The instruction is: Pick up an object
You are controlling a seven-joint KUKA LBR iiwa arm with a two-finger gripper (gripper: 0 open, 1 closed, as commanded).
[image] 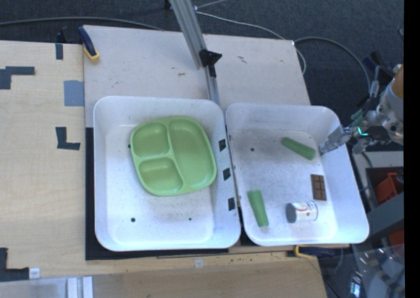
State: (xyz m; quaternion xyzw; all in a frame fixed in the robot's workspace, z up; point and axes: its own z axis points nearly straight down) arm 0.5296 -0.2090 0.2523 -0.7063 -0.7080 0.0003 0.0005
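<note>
While the arm is cut off at right, its gripper (333,139) seems empty; spread unclear.

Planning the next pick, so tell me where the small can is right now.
The small can lies on its side in the right bin, near its front edge, just below the brown block and right of the nearer green cylinder.

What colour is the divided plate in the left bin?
Light green; the plate shows clearly in the camera view.
</note>
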